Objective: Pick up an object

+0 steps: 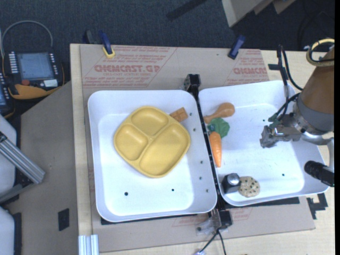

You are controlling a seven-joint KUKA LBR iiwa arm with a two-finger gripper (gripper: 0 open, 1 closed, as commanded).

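In the right bin (276, 97), a carrot with green leaves (215, 145) lies along the left wall. A tan wooden piece (220, 111) lies just above it. A cookie (248, 186) and a small dark round object (231, 181) sit at the bin's front left. My gripper (270, 137) hangs over the right half of this bin, apart from all of these, with nothing seen between its fingers.
The left bin (106, 158) holds a yellow divided plate (152, 141) with a small brown block (179, 113) at its upper right edge. Black clamps (192, 82) join the bins in the middle. A black part of the arm (319, 171) juts in at the right.
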